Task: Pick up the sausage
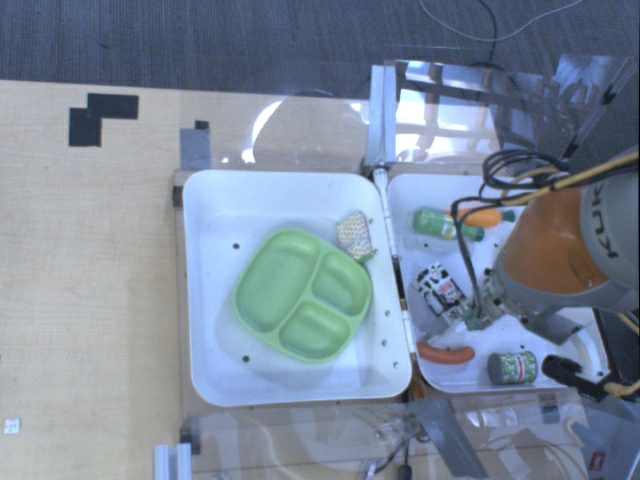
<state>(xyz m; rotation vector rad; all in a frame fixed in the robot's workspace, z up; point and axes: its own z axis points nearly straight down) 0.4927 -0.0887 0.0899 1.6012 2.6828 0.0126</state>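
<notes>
The wooden tabletop (90, 298) carries black square markers at its far left. On it the left bin (205, 268) holds a light green divided plate (303, 294) with three compartments, lying tilted across the bin's middle. Just beyond the plate's far right corner, a small patterned, pale wedge-shaped item (354, 234) lies near the bin's right wall, touching or nearly touching the plate's edge.

Across the divider, the right bin (400, 193) holds the sausage (446, 352): a short reddish-orange link with rounded ends, lying flat and nearly level along the bin's near edge, close to the left wall. Just to its far side lies a small black-and-white cow-patterned toy (438, 286). Farther back a green bottle (434, 224) lies on its side, with an orange carrot-like piece (483, 218) just to its right. To the right of the sausage, a small can with a green label (513, 368) lies on its side near the bin's near edge.

The gripper (476, 315) hangs beneath the arm's orange band (550, 248), low over the bin between the cow toy and the sausage, just beyond the sausage's right end. Whether the jaws are open or closed cannot be told; nothing visibly sits between them. The sausage itself lies uncovered, with the can and toy near but apart from it.
</notes>
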